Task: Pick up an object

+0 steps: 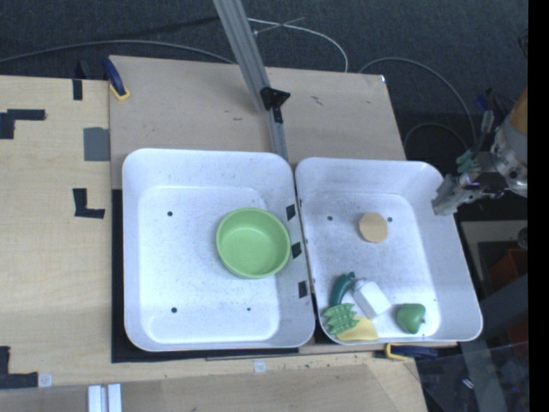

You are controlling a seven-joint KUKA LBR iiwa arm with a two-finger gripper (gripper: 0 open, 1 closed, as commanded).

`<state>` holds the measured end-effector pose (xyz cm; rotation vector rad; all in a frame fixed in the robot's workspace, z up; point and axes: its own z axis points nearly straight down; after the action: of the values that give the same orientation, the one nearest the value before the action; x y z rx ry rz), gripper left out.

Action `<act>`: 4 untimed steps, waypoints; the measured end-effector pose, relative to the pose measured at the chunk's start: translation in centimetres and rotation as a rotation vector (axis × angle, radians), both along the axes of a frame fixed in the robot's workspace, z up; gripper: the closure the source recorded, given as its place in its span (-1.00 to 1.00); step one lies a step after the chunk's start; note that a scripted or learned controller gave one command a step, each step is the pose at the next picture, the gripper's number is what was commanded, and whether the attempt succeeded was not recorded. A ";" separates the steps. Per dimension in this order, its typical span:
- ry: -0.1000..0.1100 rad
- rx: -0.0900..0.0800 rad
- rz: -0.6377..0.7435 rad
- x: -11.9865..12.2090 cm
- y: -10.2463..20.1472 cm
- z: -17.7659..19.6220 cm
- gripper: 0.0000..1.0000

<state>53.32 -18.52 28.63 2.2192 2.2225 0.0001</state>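
Several small objects lie in the right bin (446,269): a tan disc (373,227) near its centre, apart from the front clutter. It looks light, stiff and flat; grip across its edges. The pincer (449,196) hovers at the bin's right rim, grip state indiscernible.

Even, soft light; slight blur

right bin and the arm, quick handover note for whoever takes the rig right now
End effector: at the right bin's upper right rim, over the edge, nothing seen in it; finger state unclear.
Right bin: tan disc mid-bin; green toy, white block, yellow piece and green lump clustered at the near edge.
Left bin: green bowl.
Done: nothing picked yet.
Left: descend, grasp one object, lift.
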 end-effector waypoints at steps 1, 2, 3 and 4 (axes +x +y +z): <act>0.002 0.002 0.006 2.0 5.9 -0.2 1.00; 0.001 0.002 0.005 4.0 10.9 -0.2 1.00; 0.001 0.001 0.004 5.9 15.6 -0.3 1.00; 0.005 0.001 0.004 6.9 20.3 -2.5 1.00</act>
<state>60.27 1.74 26.14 2.2175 2.2297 -0.0039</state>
